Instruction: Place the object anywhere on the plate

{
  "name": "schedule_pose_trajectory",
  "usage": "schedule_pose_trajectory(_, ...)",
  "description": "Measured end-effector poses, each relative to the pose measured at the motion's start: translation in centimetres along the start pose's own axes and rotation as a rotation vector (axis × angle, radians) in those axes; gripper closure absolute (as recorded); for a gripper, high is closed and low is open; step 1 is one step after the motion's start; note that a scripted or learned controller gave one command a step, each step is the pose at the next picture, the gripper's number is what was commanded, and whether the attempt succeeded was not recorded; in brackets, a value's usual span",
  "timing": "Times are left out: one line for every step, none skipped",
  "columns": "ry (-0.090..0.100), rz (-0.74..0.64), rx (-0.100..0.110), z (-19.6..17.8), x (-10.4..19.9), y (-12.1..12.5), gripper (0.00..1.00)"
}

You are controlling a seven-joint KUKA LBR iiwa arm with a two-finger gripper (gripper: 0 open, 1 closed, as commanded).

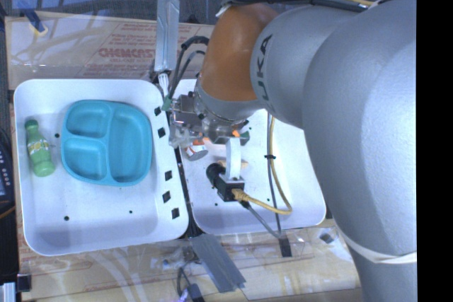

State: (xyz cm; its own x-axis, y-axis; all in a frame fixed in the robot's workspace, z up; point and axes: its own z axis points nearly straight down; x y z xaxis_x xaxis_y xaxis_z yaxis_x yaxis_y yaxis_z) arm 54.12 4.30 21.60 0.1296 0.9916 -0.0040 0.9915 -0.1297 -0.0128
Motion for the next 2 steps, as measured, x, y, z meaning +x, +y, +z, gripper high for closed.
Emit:
schedule_pose_trajectory(0.0, -0.272, -0.002, 2.9, 5.5, 1.1, 1.0)
schedule_pose_trajectory(0.001, -0.489, -0.002, 2.8, -2.6, 2.9, 1.0)
